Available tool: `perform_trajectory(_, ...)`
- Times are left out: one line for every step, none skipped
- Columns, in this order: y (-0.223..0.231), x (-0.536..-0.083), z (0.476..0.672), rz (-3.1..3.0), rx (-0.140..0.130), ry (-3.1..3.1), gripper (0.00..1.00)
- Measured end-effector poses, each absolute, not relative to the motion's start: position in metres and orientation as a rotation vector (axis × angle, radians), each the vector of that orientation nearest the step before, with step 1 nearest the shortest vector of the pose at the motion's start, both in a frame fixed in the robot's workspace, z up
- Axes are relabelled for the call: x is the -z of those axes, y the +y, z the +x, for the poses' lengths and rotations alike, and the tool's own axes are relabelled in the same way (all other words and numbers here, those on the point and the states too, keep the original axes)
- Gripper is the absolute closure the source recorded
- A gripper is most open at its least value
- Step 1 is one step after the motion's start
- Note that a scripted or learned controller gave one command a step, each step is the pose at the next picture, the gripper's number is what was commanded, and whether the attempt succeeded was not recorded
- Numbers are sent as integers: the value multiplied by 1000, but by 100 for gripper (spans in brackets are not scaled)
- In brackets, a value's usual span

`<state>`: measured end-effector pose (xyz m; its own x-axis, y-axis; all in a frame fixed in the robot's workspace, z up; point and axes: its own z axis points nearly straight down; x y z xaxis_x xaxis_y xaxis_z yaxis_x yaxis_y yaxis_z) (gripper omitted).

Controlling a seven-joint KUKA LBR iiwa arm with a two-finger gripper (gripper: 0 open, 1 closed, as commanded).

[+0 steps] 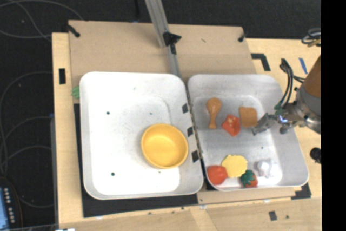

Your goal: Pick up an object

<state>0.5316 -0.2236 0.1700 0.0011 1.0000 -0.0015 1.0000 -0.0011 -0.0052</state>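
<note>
The table (124, 51), a tan board on a dark floor, carries two shallow white bins side by side. The left bin (108, 100) holds a yellow bowl (164, 145), which stands upright in the lower right part of that bin, close to the wall shared with its neighbour. A grey metal rail (154, 5) runs down from the top of the view and ends near the upper meeting point of the two bins.

The right bin (238, 84) holds the loose things. In its upper middle lies a tan drumstick-shaped piece (214, 111), set nearly upright in the view. Just right of it and a little lower is a red chunk (231, 125), and just beside that, upward and to the right, a brown block (248, 116). Along the bin's lower edge sit a red round piece (217, 174), a yellow ruffled piece (234, 165) touching it, a small red and green piece (248, 178), and a pale, whitish item (264, 167) that is hard to make out.

The end effector (266, 123) reaches in from the right, over the right bin just beside the brown block, with nothing visibly between its fingers; how wide it stands I cannot tell. Behind it shows the orange band (313, 76) of the arm.
</note>
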Motion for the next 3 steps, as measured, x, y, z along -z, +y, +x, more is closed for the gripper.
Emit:
perform_trajectory(-227, -107, 528, -2221, -8, -2218, 0)
perform_trajectory(-227, -122, 530, -2229, 4, -2220, 100)
perform_trajectory(-220, -179, 531, -2219, 2, -2226, 100)
